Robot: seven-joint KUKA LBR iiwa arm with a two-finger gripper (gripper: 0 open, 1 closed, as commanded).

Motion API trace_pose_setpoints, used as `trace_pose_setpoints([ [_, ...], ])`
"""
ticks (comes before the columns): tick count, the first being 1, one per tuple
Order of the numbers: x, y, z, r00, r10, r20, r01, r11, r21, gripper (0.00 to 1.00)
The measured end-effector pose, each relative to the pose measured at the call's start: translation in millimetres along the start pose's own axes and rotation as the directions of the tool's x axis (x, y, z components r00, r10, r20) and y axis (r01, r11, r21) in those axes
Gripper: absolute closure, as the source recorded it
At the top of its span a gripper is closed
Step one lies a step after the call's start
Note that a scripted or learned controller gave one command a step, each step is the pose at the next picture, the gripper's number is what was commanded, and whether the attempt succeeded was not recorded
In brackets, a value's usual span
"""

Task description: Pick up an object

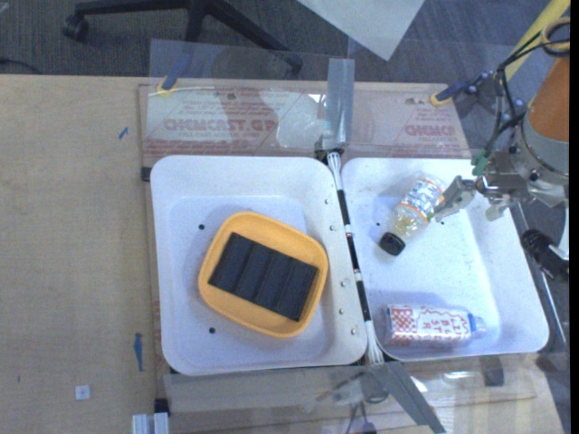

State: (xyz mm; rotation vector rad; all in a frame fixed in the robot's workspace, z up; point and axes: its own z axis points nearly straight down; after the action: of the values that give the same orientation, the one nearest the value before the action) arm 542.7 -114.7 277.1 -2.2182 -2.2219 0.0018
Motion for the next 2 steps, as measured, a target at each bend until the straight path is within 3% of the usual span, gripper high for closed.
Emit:
trace_pose_setpoints([
  [1,-5.9,27.1,173.7,1.0,-0.005,0.001,0.005,1.0,-0.004,0.0],
  [2,-65.2,6.9,116.4,0.998,-0.059,0.002,0.059,0.998,-0.004,0.0],
])
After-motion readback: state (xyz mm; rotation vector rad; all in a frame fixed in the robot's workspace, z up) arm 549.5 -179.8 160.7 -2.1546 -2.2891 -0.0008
